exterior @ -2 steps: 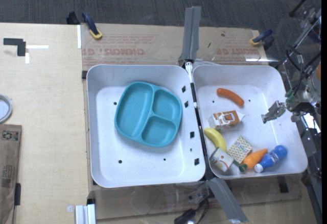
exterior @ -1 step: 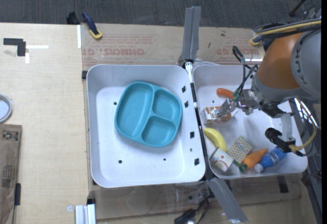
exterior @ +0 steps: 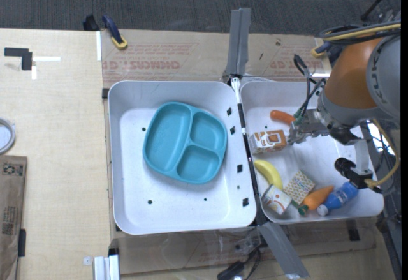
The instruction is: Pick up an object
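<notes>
Though small, orange-and-white carton (exterior: 269,140)

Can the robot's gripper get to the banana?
Probably yes. The banana lies uncovered in the right bin, just below the gripper, with only a small carton beside the way down.

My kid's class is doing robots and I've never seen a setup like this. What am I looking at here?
One camera fixed above a bench looks down at a slant. The grey and orange shape at the right is a robot arm that a program steers to pick things up. Its gripper is low in the right bin, beside a small carton and a carrot; nothing is visibly held. That bin also has a banana, a blue bottle and other small items. The left bin holds a blue divided plate.
</notes>
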`<state>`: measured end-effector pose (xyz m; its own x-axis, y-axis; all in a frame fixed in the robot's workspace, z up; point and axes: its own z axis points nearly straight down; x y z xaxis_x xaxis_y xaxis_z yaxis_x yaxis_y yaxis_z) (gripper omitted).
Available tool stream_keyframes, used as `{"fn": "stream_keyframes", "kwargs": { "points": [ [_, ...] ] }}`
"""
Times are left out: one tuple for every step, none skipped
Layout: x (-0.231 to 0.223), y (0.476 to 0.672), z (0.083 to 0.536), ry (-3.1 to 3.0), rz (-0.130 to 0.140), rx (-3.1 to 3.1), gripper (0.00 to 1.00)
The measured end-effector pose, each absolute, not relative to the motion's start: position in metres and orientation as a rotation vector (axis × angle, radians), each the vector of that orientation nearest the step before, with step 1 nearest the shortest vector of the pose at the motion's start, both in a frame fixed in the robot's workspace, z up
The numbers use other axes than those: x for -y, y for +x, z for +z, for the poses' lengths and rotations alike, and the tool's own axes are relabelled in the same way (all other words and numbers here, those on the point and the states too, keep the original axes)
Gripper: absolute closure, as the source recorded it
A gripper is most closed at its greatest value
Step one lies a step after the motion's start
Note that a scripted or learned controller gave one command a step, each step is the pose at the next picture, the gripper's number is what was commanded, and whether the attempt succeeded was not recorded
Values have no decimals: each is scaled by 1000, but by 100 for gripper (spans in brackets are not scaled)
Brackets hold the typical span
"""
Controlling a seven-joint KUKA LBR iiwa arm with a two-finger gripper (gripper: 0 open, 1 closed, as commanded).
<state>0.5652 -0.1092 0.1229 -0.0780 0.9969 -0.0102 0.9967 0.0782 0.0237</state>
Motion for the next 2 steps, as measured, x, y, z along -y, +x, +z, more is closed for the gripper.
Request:
{"fn": "stream_keyframes", "kwargs": {
  "points": [
    [109, 565, 123, 2118, 17, -2289, 0],
    [134, 642, 107, 2303, 28, -2110, 0]
  ]
}}
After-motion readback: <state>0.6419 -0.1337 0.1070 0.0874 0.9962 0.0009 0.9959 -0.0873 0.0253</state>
